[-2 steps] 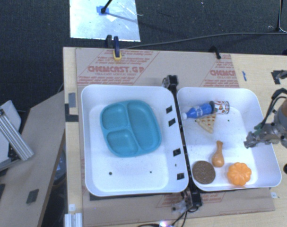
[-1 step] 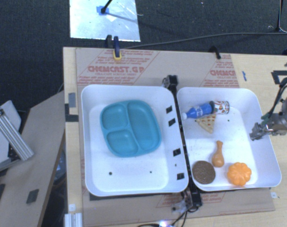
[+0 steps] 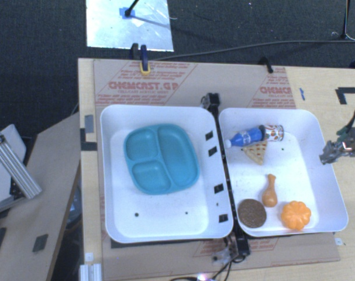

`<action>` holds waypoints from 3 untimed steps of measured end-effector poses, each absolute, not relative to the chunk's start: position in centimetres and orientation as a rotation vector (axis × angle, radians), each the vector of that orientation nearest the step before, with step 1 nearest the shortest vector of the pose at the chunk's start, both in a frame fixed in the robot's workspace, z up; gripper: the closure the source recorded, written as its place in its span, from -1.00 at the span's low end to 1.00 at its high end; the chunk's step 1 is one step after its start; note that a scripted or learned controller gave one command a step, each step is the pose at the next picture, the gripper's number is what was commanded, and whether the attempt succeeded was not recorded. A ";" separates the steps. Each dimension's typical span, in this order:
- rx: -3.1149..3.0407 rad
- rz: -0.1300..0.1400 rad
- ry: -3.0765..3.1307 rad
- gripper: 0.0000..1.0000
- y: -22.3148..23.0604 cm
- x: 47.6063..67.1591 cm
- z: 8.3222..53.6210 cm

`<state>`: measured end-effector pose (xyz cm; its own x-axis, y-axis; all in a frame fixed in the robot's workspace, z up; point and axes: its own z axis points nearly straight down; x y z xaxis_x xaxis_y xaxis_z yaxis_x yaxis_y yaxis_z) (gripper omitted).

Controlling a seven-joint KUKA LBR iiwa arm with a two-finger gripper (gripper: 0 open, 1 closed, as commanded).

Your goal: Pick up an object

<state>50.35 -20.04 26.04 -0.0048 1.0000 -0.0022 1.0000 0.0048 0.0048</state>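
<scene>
We saw our gripper at the far right of the camera view, a small grey metal cluster pointing leftward. A thin dark cable or strut rose above and behind it toward the upper right. The rest of our arm lay beyond the frame, with nothing visibly held.

Bare floor mid right bin, toys along its left and front.

Blue tray sits mid left bin. Cardboard sheet under both bins, clamp at tabletop back edge, foil sheet on floor beyond.
</scene>
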 end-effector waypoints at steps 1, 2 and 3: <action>2.211 0.002 2.229 1.00 -15.0 52.4 25.1; 2.211 0.003 2.231 1.00 -10.4 53.9 24.1; 2.211 0.003 2.231 1.00 -6.0 55.0 23.4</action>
<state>55.00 -6.02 23.36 -0.0092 1.0000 0.0011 1.0000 0.0092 0.0015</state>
